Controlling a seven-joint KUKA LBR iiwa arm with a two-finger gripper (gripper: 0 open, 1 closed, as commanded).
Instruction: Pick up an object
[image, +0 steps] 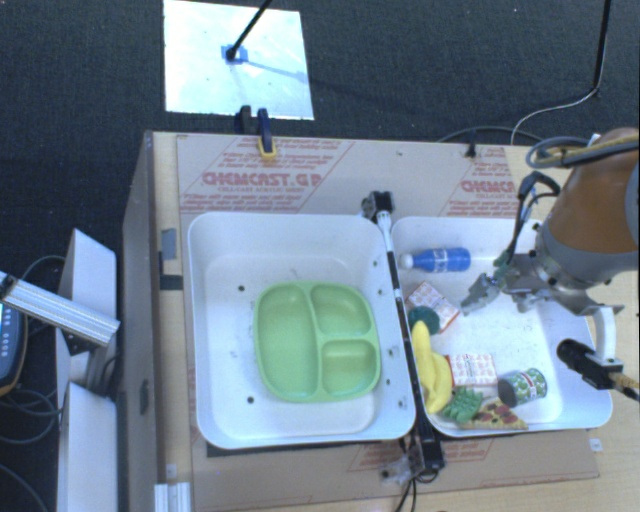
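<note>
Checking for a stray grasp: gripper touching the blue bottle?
Apart. The camera view shows bare white bin floor between the gripper and the blue bottle, which lies up-left of it near the bin's far wall.

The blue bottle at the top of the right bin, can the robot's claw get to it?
Probably yes. The blue bottle lies on its side along the far wall of the right bin, with nothing on top of it. The claw hangs just beside it, and the bin floor between them looks bare.
</note>
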